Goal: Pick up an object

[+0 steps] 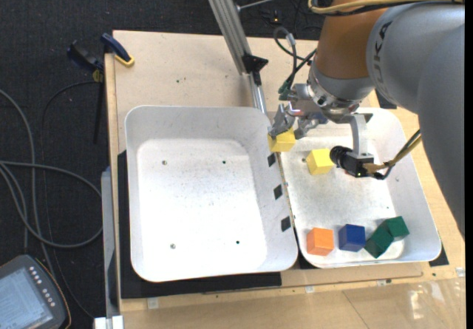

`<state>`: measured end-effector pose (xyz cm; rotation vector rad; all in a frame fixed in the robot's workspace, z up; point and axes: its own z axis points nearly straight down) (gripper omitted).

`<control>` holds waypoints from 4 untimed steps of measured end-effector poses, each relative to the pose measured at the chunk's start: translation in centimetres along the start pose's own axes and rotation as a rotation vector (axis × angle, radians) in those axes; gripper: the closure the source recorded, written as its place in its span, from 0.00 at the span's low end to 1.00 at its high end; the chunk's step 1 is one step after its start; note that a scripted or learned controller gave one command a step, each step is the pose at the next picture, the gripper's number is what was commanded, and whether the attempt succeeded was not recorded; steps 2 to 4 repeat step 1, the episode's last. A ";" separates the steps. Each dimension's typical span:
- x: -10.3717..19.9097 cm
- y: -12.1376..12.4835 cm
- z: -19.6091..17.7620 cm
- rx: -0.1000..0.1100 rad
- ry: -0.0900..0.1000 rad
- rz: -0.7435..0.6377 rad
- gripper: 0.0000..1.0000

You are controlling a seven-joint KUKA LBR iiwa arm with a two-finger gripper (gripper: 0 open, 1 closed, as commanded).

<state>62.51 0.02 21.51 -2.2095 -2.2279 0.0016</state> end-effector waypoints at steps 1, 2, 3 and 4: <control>5.3 -1.2 0.5 0.000 0.000 0.000 1.00; 5.3 -1.2 0.5 0.000 0.000 0.000 1.00; 5.3 -1.2 0.5 0.000 0.000 0.000 1.00; 5.3 -1.2 0.5 0.000 0.000 0.000 1.00</control>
